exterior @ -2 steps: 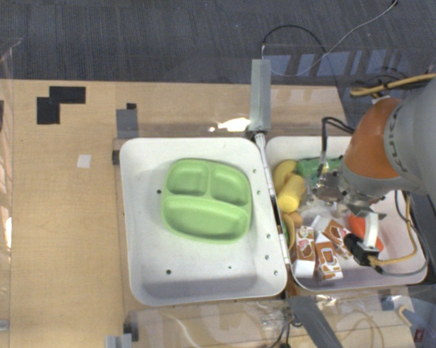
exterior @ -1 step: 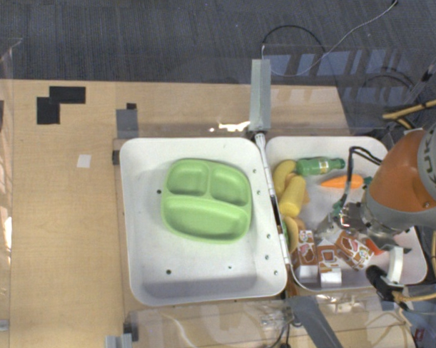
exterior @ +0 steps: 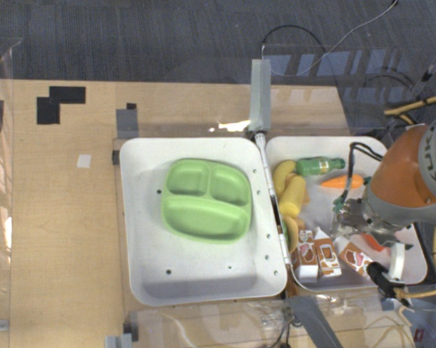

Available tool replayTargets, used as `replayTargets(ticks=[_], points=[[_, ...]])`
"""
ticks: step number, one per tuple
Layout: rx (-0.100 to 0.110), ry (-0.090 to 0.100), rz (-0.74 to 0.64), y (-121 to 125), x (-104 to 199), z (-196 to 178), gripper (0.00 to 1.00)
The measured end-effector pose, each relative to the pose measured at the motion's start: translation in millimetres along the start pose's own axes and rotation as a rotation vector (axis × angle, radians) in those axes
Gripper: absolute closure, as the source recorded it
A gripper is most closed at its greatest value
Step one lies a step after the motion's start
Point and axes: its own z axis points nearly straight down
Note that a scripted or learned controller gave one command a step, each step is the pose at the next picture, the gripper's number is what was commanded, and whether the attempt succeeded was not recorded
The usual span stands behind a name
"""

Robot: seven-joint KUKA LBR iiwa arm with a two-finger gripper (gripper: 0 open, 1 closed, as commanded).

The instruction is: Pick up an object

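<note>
The right bin holds a pile of small items. Two yellow bananas lie at its left side, with a green bottle and an orange carrot behind them. Several brown and white cartons crowd its front. My gripper hangs low over the middle of this bin, just in front of the carrot and behind the cartons. The arm's orange band covers the bin's right part.
The left bin holds a green divided plate near its middle. A grey post stands behind the ridge where the two bins meet. Cables run across the bench at the back right.
</note>
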Motion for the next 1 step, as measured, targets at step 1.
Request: replayTargets(ticks=[1], points=[[0.017, -0.004, 0.095, 85.6, 70.1, -82.3, 1.0]])
